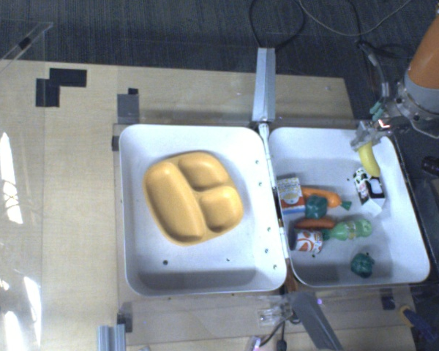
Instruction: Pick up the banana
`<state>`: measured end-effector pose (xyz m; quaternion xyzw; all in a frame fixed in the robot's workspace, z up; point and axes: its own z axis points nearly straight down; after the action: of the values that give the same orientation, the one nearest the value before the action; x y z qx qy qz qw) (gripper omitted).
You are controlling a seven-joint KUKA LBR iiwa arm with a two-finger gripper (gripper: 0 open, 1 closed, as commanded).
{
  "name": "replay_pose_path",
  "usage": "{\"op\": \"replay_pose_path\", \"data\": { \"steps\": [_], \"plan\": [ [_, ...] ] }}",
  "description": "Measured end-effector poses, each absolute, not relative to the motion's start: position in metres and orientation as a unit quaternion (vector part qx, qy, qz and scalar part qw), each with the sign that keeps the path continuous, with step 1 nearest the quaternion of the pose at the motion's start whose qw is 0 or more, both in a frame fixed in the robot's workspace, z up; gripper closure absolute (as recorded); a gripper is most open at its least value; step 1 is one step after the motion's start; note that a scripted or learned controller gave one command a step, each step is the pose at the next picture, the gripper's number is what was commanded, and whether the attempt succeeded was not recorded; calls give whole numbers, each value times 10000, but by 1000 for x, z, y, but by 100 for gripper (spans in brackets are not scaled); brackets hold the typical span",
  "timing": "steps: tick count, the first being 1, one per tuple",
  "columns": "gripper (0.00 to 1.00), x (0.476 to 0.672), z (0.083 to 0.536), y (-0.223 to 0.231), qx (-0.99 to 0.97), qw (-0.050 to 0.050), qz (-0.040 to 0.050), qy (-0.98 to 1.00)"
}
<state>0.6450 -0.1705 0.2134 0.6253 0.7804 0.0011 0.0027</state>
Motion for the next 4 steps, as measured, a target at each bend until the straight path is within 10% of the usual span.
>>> {"op": "replay_pose_path", "data": {
  "steps": [1, 2, 4],
  "plan": [
    [100, 663, 311, -205, 6795, 20, 6, 7336],
    [0, 663, 311, -205, 6795, 19, 5, 7337],
    [0, 656, 87, -151, 5275, 36, 19, 8495]
  ]
}}
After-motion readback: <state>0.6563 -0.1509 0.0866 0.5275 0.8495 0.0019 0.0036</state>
